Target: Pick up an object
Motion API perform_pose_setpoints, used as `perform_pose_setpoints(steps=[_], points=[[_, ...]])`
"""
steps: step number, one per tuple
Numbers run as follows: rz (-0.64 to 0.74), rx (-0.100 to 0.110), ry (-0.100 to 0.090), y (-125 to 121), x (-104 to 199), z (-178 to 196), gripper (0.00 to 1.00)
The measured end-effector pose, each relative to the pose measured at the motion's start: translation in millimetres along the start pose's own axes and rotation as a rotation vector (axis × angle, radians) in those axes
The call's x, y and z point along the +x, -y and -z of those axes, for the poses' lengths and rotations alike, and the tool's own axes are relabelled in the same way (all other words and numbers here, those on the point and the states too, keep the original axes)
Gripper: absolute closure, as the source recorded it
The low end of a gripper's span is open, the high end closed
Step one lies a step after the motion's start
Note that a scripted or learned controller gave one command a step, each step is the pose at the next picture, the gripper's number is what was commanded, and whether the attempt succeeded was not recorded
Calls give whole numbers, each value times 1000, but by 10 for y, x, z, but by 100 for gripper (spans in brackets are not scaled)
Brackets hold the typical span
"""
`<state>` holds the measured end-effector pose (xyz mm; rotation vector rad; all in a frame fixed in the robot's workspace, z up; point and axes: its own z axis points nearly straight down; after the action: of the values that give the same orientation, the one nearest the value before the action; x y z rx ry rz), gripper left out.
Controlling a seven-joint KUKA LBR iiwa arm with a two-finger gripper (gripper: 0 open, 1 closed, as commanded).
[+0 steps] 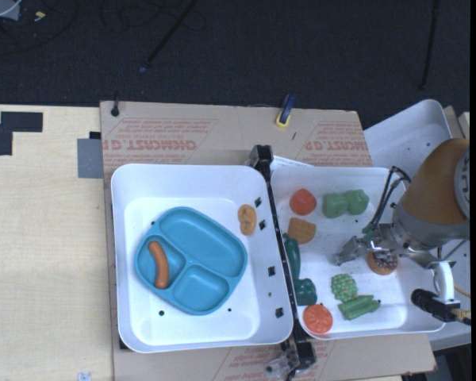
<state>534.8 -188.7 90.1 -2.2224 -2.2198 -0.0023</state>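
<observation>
Claw (370,248) sits low in the right bin (397,317) over a small brown-and-white piece (383,264) — can't tell its state. Could knock it aside and miss. Count: two bins, one blue tray (192,259) with one sausage (159,263), roughly nine toy foods on the right.

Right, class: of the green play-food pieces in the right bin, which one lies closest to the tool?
The bumpy light-green piece, just below the tool. The smooth green one sits farther up, and the dark green one lies against the bin's left wall.
</observation>
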Motion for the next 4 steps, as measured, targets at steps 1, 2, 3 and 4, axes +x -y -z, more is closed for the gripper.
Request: perform_pose_setpoints(steps=[1, 2, 3, 4], points=[[-5, -12, 14, -16, -55, 133, 100], [1, -1, 2, -40, -81, 759, 100], [1, -4, 3, -113, -153, 1346, 100], [3, 2, 1, -113, -156, 1372, 100]])
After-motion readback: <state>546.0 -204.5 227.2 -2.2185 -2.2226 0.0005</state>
